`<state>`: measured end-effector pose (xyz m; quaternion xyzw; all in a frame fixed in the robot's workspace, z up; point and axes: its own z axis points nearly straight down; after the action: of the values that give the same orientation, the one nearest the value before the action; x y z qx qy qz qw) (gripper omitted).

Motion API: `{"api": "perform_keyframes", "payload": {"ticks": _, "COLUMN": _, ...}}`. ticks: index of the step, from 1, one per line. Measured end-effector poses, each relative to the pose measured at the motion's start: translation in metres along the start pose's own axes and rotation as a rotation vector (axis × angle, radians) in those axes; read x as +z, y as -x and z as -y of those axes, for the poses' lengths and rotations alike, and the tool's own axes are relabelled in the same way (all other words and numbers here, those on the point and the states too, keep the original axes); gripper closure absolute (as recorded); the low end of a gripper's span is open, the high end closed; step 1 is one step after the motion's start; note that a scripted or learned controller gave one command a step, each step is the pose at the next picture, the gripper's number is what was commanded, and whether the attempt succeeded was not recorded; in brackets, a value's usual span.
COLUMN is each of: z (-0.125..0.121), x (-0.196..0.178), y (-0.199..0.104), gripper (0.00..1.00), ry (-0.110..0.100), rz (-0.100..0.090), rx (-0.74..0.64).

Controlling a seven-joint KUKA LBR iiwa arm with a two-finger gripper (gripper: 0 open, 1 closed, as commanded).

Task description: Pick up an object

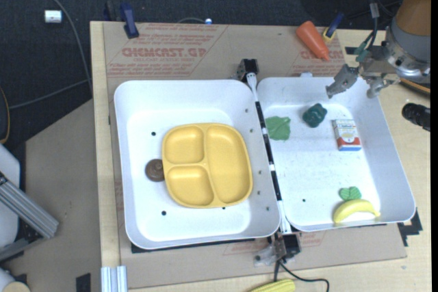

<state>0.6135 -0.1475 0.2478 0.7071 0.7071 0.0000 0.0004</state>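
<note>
Dark carpet surrounds our bench (205,51), a board of printed cardboard that bears two shallow white bins pressed edge to edge so an object can pass from one to the other over a short gap. Our arm (414,24) reaches in from the right, and its claw (356,82) hangs above the far rim of the right bin (321,208), above the objects and touching none of them; its two fingers stand apart with nothing between them, which we judge suits an approach and not a lift. The things we might pick lie spread across that bin, well apart from one another, so each leaves room for fingers on both sides: a dark green lump (315,115) nearest the claw, a small carton (347,134) just beside it to the right, a flat green leaf shape (278,126) by the divider, and a yellow banana (354,211) with a small green piece (350,193) touching it at the near edge. The left bin (137,215) holds a yellow divided plate (205,164) lying flat in its middle, with a brown round thing (155,169) tucked against the plate's left side. An orange object (313,41) rests on the board beyond the bins, out of play. We judge the lump the likeliest target, being closest.
</note>
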Motion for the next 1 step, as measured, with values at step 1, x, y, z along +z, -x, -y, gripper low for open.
{"api": "perform_keyframes", "payload": {"ticks": 1, "z": -0.0395, "x": 0.0921, "y": 0.0085, "gripper": 0.0, "ry": -0.004, "rz": -0.002, "rx": -0.001}}
